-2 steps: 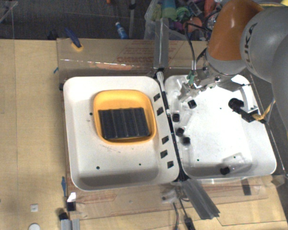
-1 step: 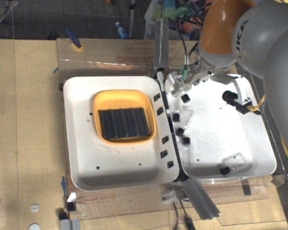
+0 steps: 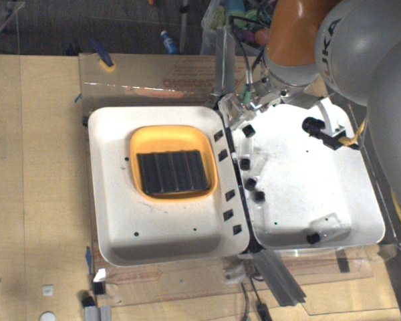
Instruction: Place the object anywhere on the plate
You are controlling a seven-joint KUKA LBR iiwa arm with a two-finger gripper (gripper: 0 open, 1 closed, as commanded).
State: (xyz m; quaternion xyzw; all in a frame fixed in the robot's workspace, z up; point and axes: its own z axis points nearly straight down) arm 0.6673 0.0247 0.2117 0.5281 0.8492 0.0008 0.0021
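I see the orange plate (image 3: 173, 136) in the left bin (image 3: 113, 199), a dark ribbed rectangular object (image 3: 172, 172) lying flat on it. The end effector (image 3: 248, 104) hovers over the right bin (image 3: 307, 192); its grip I cannot tell.

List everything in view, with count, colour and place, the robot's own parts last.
bins: two, white, side by side on the bench.
plate: one, orange-yellow, in the left bin.
ridged slab: one, dark grey, lying on the plate.
bench: one, light wood, under both bins.
arm: one, grey with an orange band, over the right bin's far edge.
end effector: one, metallic, near the divider at the bins' far end; finger state unclear.
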